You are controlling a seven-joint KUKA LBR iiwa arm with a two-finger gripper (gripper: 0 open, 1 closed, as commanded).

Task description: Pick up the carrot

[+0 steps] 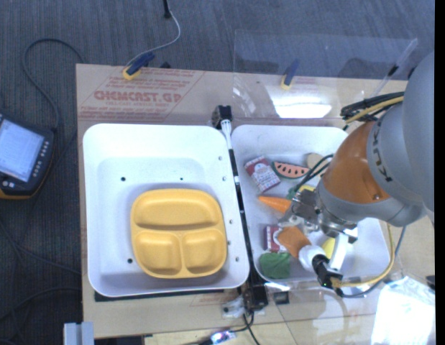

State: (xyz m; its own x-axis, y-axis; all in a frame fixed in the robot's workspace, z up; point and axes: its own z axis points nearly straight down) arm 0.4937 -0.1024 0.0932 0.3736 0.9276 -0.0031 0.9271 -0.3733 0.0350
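Robot lab, bench [136, 95], teach pendant [17, 153]

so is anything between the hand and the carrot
Nothing visible is. The carrot lies in the right bin with its right end running under the hand. A packet and melon slice lie behind it, off that path.

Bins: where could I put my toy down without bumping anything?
The left bin has bare white floor all around the yellow tray, widest between the tray and the bin's top rim. The right bin is crowded: carrot, watermelon slice, packets and the arm fill it.
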